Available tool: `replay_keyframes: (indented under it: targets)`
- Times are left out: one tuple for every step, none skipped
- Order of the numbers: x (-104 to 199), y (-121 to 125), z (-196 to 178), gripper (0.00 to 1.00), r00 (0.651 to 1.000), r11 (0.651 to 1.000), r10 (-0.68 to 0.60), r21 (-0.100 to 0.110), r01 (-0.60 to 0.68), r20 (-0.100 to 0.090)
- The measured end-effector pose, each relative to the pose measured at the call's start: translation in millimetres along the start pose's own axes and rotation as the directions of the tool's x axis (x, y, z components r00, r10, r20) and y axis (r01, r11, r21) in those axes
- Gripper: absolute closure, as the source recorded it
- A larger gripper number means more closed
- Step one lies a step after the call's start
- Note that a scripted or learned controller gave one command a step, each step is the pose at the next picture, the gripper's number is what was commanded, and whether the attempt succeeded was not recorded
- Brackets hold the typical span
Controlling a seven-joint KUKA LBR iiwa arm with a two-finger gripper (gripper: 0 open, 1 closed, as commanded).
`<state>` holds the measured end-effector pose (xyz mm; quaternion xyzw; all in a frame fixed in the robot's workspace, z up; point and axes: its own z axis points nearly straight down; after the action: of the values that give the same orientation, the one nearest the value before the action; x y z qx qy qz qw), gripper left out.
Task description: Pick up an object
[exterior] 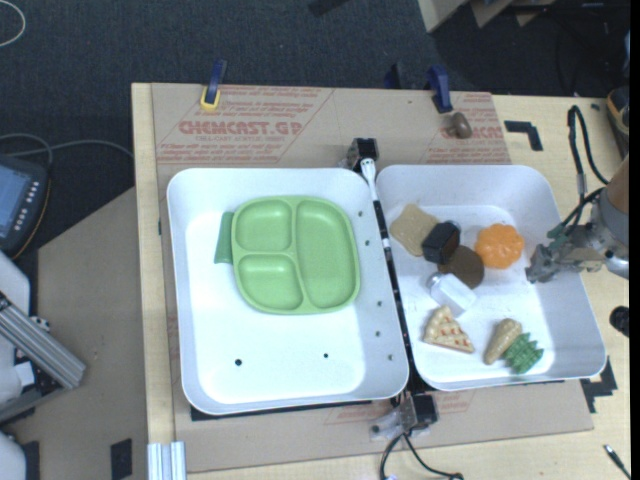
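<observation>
We see the tool (548, 261) at three o'clock over the right white plastic bin (560, 318), grip state impossible to tell, just beside the round orange toy fruit (499, 246), likely light, stiff and slippery, best pinched across its middle

Light green divided plate (296, 254), white bins (200, 298), orange toy pumpkin (499, 246), tan pizza slice (447, 331)

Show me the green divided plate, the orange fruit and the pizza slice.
green divided plate (297, 254): camera view, middle divider.
orange fruit (499, 246): camera view, top surface.
pizza slice (447, 332): camera view, centre.
</observation>
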<state>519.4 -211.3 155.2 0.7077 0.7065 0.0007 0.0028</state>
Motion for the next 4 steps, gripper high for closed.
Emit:
replay_keyframes:
  targets:
    - [1, -3, -63, 1.00, 1.000, 1.000, -0.002, -0.003, 0.002, 0.001]
    - [0, -2, -70, 1.00, 1.000, 1.000, -0.003, 0.002, 0.003, -0.001]
    - [56, 3, -60, 1.00, 1.000, 1.000, -0.007, 0.007, 0.007, -0.006]
    - [109, -1, -63, 1.00, 1.000, 1.000, -0.006, 0.008, 0.006, -0.005]
